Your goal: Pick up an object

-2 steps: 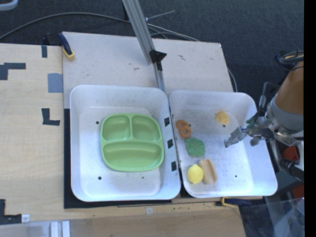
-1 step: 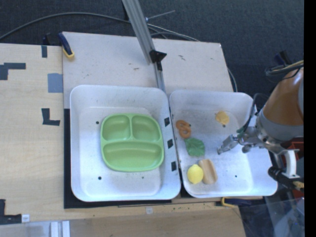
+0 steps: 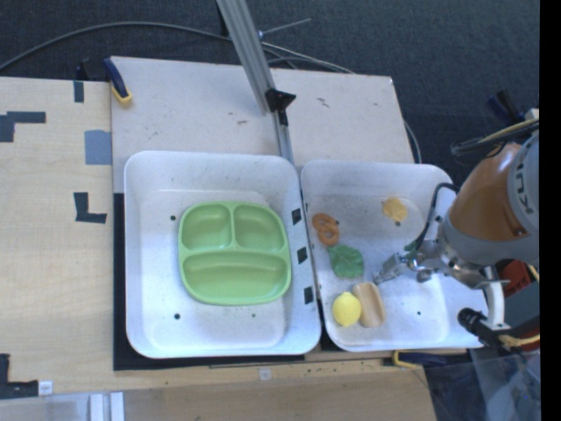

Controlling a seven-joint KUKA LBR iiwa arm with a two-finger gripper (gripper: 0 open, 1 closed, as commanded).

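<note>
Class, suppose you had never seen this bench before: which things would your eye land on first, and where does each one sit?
The bright green divided plate stands out most, lying in the middle of the left bin. Next comes the arm with its orange band, reaching in from the right, its gripper low in the right bin. Small food toys are scattered there: a yellow lemon beside a hot dog, a green leaf, and a pretzel.

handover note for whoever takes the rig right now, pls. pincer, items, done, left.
Pincer: low in the right bin, nothing seen held; open or shut not clear.
Right bin: lemon touching hot dog near the front; green leaf and pretzel by the left wall; small yellow piece farther back.
Left bin: green divided plate.
Done: no pick yet.
Left: grasp and lift one item; the leaf and hot dog lie closest.
</note>
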